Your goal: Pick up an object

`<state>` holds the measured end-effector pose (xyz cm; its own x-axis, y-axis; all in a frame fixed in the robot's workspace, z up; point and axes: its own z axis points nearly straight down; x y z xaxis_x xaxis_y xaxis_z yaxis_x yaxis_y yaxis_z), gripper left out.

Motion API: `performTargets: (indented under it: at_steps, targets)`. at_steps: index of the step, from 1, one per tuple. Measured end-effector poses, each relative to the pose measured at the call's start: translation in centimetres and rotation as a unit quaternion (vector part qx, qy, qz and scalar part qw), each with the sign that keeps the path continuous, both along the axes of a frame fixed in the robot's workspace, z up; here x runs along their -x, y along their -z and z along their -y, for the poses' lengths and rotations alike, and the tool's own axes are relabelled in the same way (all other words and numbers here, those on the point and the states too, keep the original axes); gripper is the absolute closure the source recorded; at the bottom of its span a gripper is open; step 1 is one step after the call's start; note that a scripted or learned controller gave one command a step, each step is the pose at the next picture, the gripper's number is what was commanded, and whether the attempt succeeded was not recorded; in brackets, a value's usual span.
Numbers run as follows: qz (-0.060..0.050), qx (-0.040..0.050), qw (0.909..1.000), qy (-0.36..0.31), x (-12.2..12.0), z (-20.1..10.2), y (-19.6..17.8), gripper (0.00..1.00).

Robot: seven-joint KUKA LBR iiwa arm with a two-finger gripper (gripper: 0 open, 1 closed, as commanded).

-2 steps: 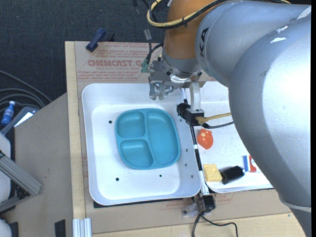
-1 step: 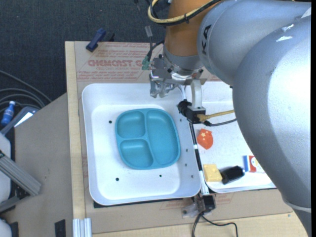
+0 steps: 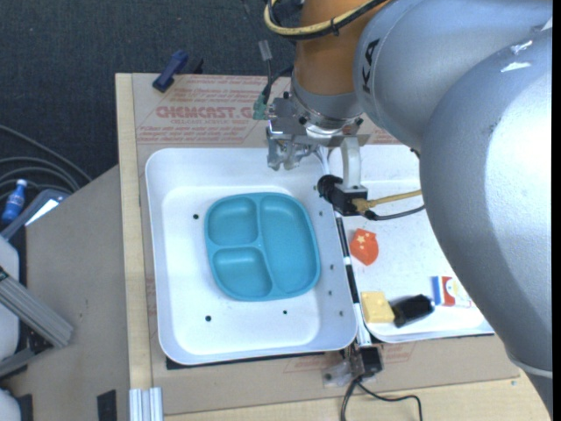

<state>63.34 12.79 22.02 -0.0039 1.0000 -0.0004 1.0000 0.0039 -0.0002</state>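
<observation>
A teal divided plate point(image 3: 262, 245) lies flat in the middle of the left bin point(image 3: 175, 323). In the right bin point(image 3: 412, 235) there is a red-orange fruit-like piece point(image 3: 365, 246) near the left wall. A pale yellow block point(image 3: 376, 306) and a black object point(image 3: 411, 309) lie side by side at the front, with a small white, blue and red packet point(image 3: 447, 291) to their right. My gripper point(image 3: 286, 156) hangs over the far edge of the left bin, beyond the plate, with nothing seen in it.
The grey arm covers the far and right parts of the right bin. A cardboard sheet point(image 3: 202, 103) lies under the bins, with a blue clip point(image 3: 170, 70) at its far left corner. Cables and clutter sit left of the bench.
</observation>
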Motion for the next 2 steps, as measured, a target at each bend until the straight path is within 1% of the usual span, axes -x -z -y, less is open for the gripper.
performTargets:
  at_steps: [1,2]
  targets:
    - [0.001,-0.0002,1.0000,0.001,-3.3,0.0,-4.2,1.00]
    - [0.001,0.0000,1.0000,0.002,-3.3,2.0,-5.6,1.00]
